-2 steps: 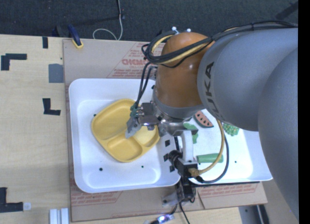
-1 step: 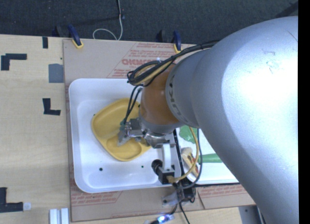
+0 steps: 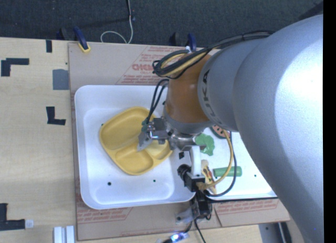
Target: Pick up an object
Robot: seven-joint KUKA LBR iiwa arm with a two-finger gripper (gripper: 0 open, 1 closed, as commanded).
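The grey arm (image 3: 273,111) fills the right side of the camera view, sweeping in from the right and ending in an orange band (image 3: 184,97) above the wrist. Beneath it lie two white bins side by side; the left bin (image 3: 86,131) is in plain sight, while the right bin (image 3: 252,187) is mostly covered by the arm.

In the left bin rests a yellow tray (image 3: 123,139), a shallow dish with divided hollows, its long axis running from upper left to lower right. It sits toward the right half of that bin, its right edge passing under the wrist.

The gripper (image 3: 149,134) hangs over the tray's right rim, so the tray lies directly below and stretches away to the left of it. Whether the claw is wide or narrow I cannot tell, since the metal parts at the wrist hide it.

In the right bin, a green piece (image 3: 205,143) and a green and yellow stick (image 3: 226,172) lie just right of the wrist, behind the cables. The tray looks the likelier target, being nearest.
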